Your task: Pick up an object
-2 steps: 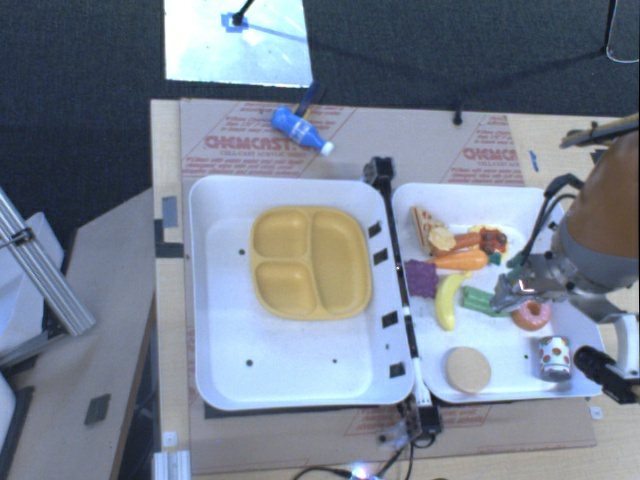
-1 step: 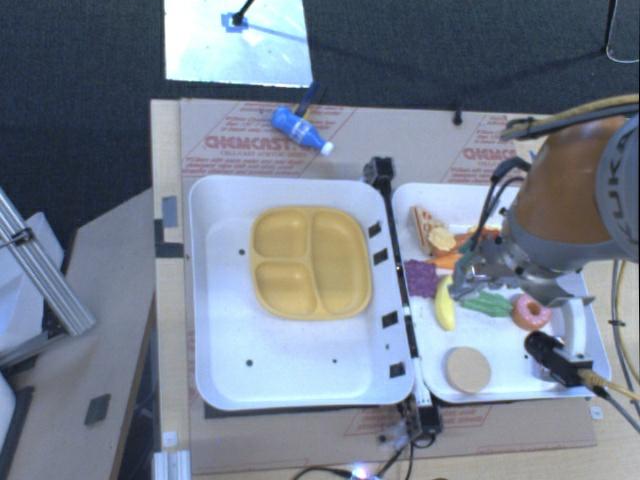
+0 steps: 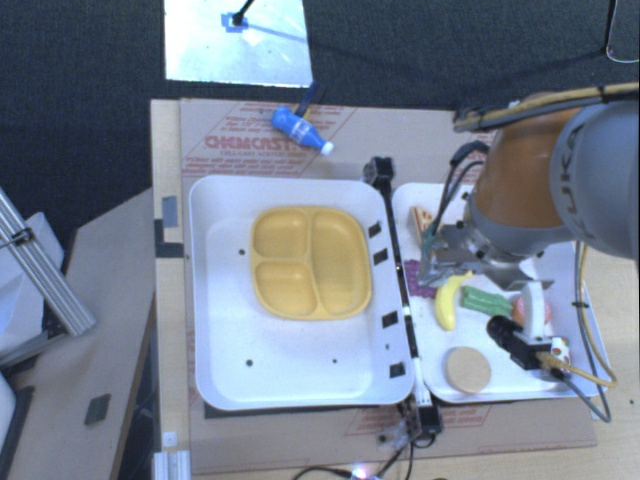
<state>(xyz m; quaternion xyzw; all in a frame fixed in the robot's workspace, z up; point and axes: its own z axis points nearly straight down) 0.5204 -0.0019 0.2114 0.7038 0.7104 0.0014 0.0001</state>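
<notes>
Cardboard-topped bench (image 3: 250,133) carries two white bins. Left bin (image 3: 215,318): one yellow three-compartment tray (image 3: 308,262). Right bin (image 3: 500,390): one curved yellow banana (image 3: 447,301), one green piece (image 3: 485,300), one tan disc (image 3: 467,369). Gripper (image 3: 432,265) sits low at the right bin's left side, beside the banana; grip state cannot be read.

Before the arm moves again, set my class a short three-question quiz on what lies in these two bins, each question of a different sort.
1. True or false: the yellow divided plate lies in the left bin.
2. Which lies nearest the right bin's front edge: A) banana B) round tan disc C) pizza slice?
3. Fill in: the blue bottle lies on the ____ behind the bins.

Key: 1 true; 2 B; 3 cardboard.
</notes>
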